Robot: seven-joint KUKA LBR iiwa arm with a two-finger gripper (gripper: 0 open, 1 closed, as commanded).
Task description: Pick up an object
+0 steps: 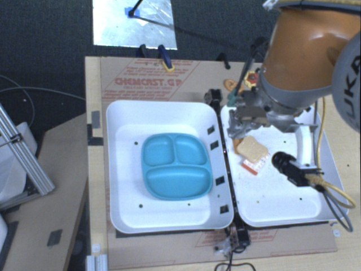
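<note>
— Over the right bin, where is the gripper?
— Low at its upper left corner; open or closed, I cannot tell.
— And the things to pick?
— A bread slice lies flat just beside the gripper, with a small red-and-white piece at its lower edge. A blue plate sits in the left bin.

1. A pale bench carries a brown sheet printed in red with "CHEMCAST GP".
2. Two shallow white bins sit side by side on the sheet, the left bin touching the right bin along one long edge.
3. Black clips line that shared edge.
4. A blue clamp with a yellow tip grips the bench's far edge.
</note>
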